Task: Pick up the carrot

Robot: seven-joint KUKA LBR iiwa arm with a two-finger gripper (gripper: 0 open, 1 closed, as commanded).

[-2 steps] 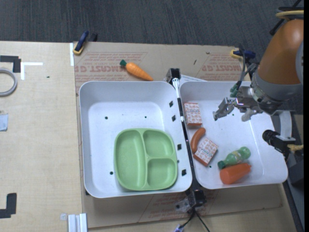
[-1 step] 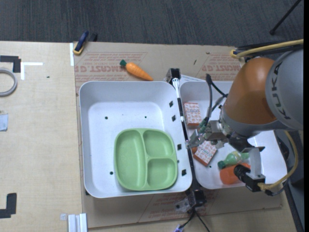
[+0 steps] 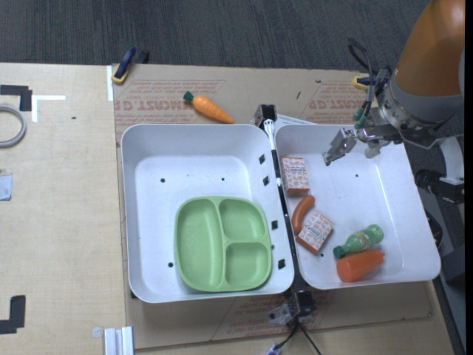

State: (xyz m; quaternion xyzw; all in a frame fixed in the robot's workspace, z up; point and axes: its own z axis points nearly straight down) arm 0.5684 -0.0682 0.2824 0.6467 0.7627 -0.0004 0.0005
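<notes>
carrot lies on the cardboard outside the bins, just behind the left bin | you see the gripper above the right bin, upper part, fingers spread apart, holding nothing | right bin has a second orange carrot-like toy, green bottle, sausage, two small boxes | left bin has a green divided plate

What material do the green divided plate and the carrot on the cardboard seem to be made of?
Green divided plate: likely molded plastic, its colour even and its surface smooth with a soft sheen. Carrot: probably toy plastic or rubber, uniform orange with a green tip; too small to tell more.
</notes>
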